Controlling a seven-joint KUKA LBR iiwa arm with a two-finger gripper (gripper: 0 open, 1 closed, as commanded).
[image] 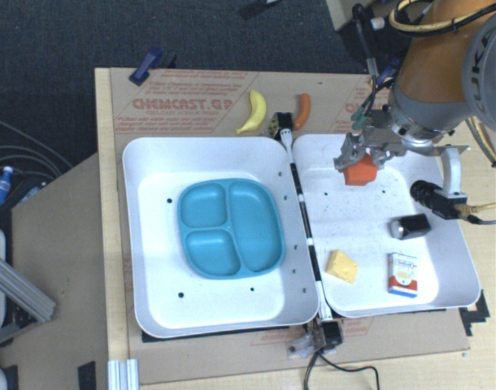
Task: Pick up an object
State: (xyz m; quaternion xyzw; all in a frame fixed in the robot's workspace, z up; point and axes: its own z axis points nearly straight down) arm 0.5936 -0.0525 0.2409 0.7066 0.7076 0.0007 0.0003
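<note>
Where the hand [363,162] hangs over a white bin [358,218], an orange block [360,175] sits right at its tip, touching it; whether the hand grips the block I cannot tell. Nearer the camera than the hand lie a yellow wedge [341,266], a dark cylinder [411,227] and a small printed box [403,274].

Grey arm [447,51] reaches in from the right; wrist [417,114] angled downward.

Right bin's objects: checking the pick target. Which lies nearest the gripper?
The orange block, right at the gripper in the far half of the right bin. The yellow wedge and the small carton lie well away, near its front rim.
</note>
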